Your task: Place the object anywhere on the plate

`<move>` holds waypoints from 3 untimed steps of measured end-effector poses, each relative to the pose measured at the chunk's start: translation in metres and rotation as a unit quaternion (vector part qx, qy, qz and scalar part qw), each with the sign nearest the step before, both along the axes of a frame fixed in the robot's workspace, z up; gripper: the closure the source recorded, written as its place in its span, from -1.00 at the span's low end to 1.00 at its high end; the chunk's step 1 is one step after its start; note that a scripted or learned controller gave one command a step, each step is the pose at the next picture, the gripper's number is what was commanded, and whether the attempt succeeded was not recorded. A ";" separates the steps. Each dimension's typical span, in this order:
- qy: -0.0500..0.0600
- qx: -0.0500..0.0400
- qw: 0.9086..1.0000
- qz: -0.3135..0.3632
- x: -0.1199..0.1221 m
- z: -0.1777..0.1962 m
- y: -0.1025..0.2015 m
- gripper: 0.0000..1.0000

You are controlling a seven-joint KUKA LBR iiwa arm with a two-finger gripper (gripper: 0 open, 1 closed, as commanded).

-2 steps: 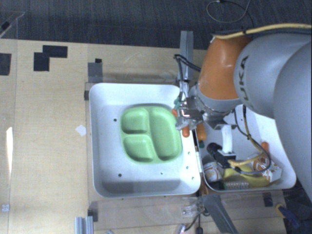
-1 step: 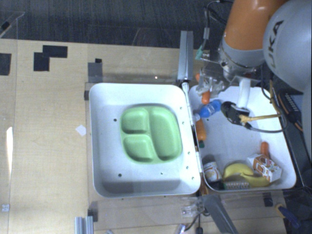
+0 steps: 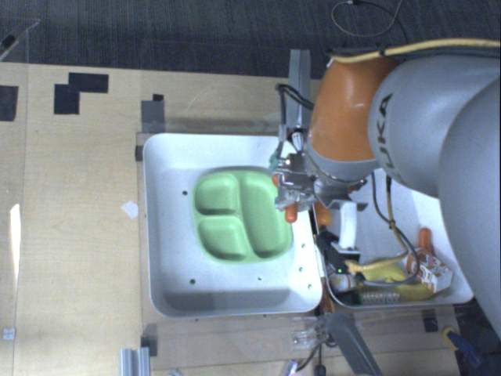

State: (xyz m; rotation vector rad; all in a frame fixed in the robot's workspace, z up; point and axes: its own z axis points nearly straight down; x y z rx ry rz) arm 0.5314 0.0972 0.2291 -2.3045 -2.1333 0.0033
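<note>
Clutter lies nearest, in the bin point(image 3: 462, 288) below and to the right of the pincer: a yellow banana-shaped piece point(image 3: 387, 271), a small orange thing point(image 3: 423, 236) and some wires, all too tangled to name further. Pincer point(image 3: 291, 202) itself hangs at the seam between the 2 bins, over the right rim of the green plate point(image 3: 239, 214), and a small orange object point(image 3: 290, 214) shows just below its tip; whether that piece sits between the fingers or merely under them I cannot tell, nor how wide the pincer stands. Judging by size and colour, the object is probably light, stiff plastic, smooth enough to slip, so a hold across its narrow middle would suit best. Left of the pincer the plate, with 3 compartments, rests in the white bin point(image 3: 168, 210), any hollow being a fair landing place. Beyond, on the grey arm point(image 3: 438, 124) above the orange band point(image 3: 348, 108), part of the letters "KUKA" can be read; no other writing is legible.
</note>
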 end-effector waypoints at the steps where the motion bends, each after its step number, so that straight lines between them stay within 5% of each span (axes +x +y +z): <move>1: -0.002 0.000 0.998 0.060 0.058 0.074 0.039 1.00; 2: -0.001 0.000 1.000 -0.006 0.036 0.103 0.057 1.00; 3: 0.000 0.000 1.000 0.011 0.046 -0.028 0.010 1.00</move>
